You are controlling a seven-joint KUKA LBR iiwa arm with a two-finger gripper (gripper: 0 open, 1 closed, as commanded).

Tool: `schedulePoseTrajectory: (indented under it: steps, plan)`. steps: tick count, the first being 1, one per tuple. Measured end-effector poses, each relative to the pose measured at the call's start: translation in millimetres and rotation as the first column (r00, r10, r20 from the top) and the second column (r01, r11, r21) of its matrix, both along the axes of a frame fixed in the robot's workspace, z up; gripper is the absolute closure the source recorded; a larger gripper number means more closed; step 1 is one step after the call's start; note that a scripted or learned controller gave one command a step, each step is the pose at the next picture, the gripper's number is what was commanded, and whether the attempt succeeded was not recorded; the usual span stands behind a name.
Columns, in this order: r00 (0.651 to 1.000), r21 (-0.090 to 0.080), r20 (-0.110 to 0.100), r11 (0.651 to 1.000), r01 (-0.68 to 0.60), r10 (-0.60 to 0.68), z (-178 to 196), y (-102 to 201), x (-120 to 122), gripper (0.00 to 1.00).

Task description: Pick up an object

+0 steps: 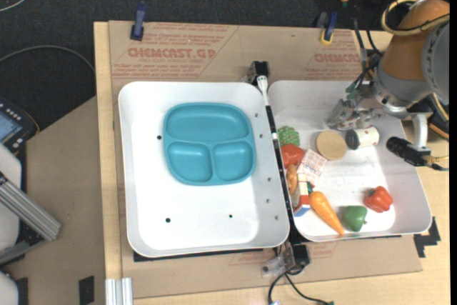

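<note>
I am hovering my two-finger gripper (348,118) low over the right white bin (407,221), beside a tan round wooden disc (331,145) and a small white cylinder (364,137). I am gripping nothing visibly. A blue divided plate (209,143) is lying in the left white bin (143,211).

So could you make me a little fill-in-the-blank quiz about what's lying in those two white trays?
1. The blue divided plate lies in the ____ bin.
2. The plate has ____ compartments.
3. The carrot is coloured ____.
4. The gripper is above the ____ bin.

Missing words: left; three; orange; right
</note>
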State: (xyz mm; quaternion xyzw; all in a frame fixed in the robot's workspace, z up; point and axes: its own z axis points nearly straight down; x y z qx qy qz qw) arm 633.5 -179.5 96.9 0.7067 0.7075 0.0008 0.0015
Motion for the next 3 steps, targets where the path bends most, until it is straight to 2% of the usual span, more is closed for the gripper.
schedulePoseTrajectory:
  steps: [1,2,3]
  plan:
    - [1.0,-0.001,0.004,1.0,-0.004,0.004,39.5,40.9,35.7,1.0]
    - [1.0,0.006,0.006,1.0,-0.013,0.013,92.3,184.9,34.7,1.0]
    - [1.0,0.002,-0.01,1.0,0.004,-0.004,87.7,162.8,-28.2,1.0]
